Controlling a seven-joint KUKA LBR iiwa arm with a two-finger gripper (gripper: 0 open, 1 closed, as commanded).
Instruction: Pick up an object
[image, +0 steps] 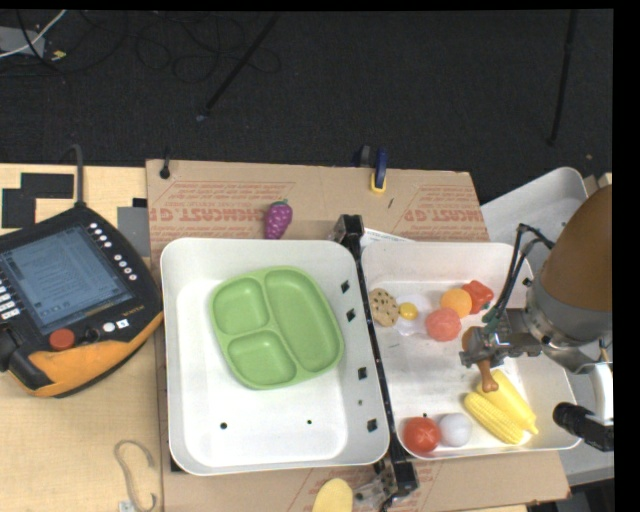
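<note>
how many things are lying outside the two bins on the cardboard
2: a purple grape bunch behind the left bin, and a yellow piece at the front edge between the bins. The arm may hide others at right.

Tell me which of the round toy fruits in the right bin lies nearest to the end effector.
The pink-red ball, beside the orange one, lies nearest the end effector. The red tomato and white ball sit farther off, at the bin's front edge.

We note both white bins (190, 400) as smooth, slightly glossy plastic. Green divided plate (275, 327): matt plastic. Corn cob (500, 410) and tomato (421, 434): shiny plastic. Under the bins, brown printed cardboard (220, 205), matt; table (70, 440) pale wood.
</note>
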